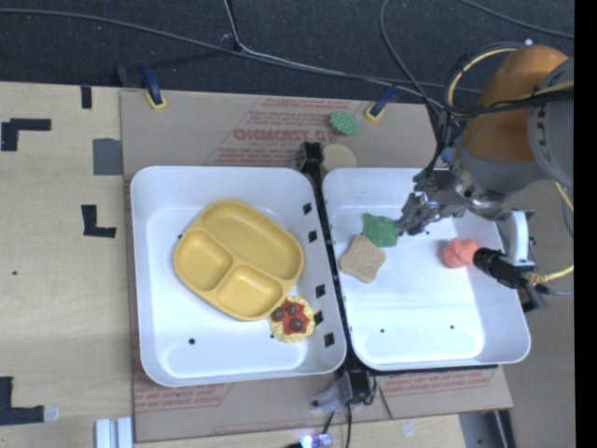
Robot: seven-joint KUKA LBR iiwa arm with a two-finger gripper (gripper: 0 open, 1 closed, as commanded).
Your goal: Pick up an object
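- I see the gripper (413,218) low over the right bin (424,343), its dark tips just beside the right edge of a green piece (379,229); I cannot tell how its fingers stand or whether it grips anything.
- The green piece lies flat on the bin floor in the upper left part of the right bin, soft-looking, with an uneven outline.
- Just below and left of it, touching or nearly so, sits a tan slice of toy bread (362,259), squarish with rounded corners and a speckled face.
- To the gripper's right a pink-orange lump (458,253) rests near the bin's right wall, rounded and bumpy, close to a black fitting on the arm (508,129).
- The lower half of the right bin offers open white floor.
- The left bin (154,343) holds a smooth yellow divided tray (239,258), set at a slant, and a small pizza toy (293,319) with red and dark spots at the tray's lower right corner, near the wall between the bins.
- A green waffled bit (343,122) lies on the cardboard behind the bins.
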